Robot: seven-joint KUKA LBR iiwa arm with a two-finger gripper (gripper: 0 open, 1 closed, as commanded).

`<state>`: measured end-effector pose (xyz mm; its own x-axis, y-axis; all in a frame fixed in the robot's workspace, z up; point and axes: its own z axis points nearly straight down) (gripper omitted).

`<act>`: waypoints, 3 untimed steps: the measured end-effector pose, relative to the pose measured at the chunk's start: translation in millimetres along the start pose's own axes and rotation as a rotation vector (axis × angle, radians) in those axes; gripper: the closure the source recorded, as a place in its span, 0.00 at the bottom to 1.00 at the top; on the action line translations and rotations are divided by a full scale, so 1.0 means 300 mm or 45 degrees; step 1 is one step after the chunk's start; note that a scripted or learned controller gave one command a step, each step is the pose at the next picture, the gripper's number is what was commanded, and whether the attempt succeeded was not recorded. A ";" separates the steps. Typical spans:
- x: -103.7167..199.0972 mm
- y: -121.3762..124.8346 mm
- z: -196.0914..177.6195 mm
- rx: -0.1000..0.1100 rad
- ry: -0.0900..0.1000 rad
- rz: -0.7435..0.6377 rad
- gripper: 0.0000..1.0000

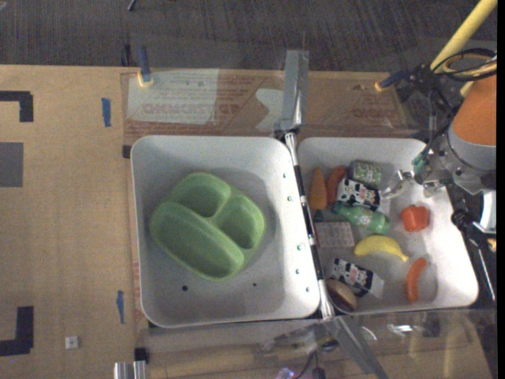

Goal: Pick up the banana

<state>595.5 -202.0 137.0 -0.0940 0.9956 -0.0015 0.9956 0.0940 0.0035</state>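
Counter (63, 212) of tan board carries two shallow white bins. Left white bin (150, 212) holds green moulded-plastic divided tray (207, 224). Right white bin (458, 290) crowded: orange carrot-shaped toy (318, 189) at 10 o'clock, black-and-white printed carton (352, 275) at 7 o'clock, small yellow curved plastic banana (380, 248) just below centre, lying flat, ends drooping, near green bottle (364, 216) above it. Banana likely light, stiff, smooth, somewhat slippery; best pinched across thick middle, across its curve. Tool (410, 176) at 1 o'clock over bin, well apart from banana; cannot tell its state.

Arm (478, 133) cut off at right edge; small carton (353, 275) labels unreadable
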 end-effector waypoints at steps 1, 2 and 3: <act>0.124 -0.087 0.092 -0.033 -0.014 -0.116 0.00; 0.291 -0.241 0.140 -0.017 -0.006 -0.226 0.00; 0.349 -0.334 0.147 -0.026 -0.014 -0.160 0.00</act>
<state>486.1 -107.2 92.5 -0.2181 0.9758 -0.0144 0.9756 0.2183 0.0228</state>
